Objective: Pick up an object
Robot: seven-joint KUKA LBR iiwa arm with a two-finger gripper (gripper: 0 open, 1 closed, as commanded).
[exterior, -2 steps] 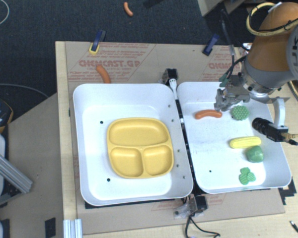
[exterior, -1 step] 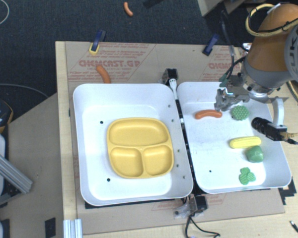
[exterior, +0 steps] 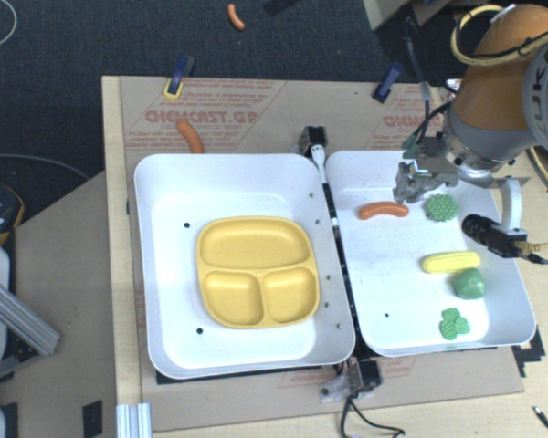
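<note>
The right bin (exterior: 384,272) holds an orange sausage (exterior: 383,211) near its far left. A green broccoli piece (exterior: 442,208) lies to the sausage's right. Further toward the front are a yellow corn cob (exterior: 450,262), a round green vegetable (exterior: 469,284) and a small leafy green piece (exterior: 453,323). My gripper (exterior: 416,185) hangs over the far part of this bin, just above and right of the sausage and left of the broccoli. Nothing shows between its fingers.
The left bin (exterior: 164,199) holds a yellow divided tray (exterior: 256,270). Another orange sausage (exterior: 191,136) lies on the cardboard behind that bin. Blue clamps (exterior: 177,78) sit at the board's far edge. The arm's orange body (exterior: 502,71) looms over the far right.
</note>
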